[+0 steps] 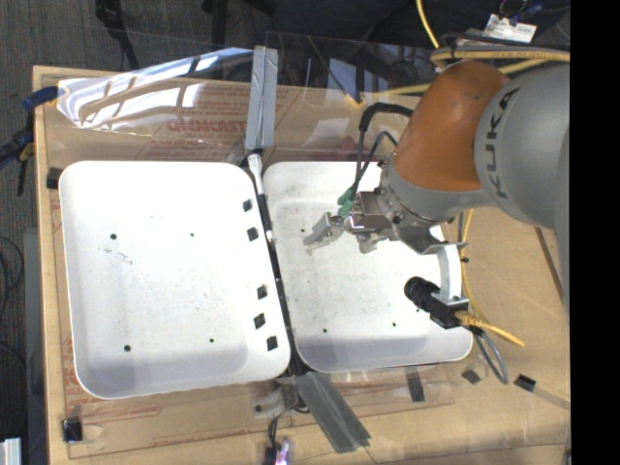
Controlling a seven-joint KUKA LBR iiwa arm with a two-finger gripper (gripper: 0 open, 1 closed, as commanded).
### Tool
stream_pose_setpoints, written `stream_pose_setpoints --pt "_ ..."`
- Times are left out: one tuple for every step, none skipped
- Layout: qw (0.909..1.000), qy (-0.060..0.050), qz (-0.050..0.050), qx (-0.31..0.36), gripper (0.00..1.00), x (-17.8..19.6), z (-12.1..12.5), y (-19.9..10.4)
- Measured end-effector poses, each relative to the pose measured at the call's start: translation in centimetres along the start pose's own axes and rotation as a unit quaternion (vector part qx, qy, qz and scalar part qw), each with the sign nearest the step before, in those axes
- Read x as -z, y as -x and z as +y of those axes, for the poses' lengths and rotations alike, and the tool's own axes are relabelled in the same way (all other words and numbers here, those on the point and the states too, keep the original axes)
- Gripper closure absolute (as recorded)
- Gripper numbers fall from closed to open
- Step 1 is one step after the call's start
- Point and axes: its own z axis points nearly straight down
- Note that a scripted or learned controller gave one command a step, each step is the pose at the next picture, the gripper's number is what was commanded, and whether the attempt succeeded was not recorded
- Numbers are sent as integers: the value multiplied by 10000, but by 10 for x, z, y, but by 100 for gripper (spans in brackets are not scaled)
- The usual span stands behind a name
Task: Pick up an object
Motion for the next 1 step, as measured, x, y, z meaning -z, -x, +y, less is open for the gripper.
stream_pose_setpoints --pt "9997 150 -18 -190 0 -102 -3 5"
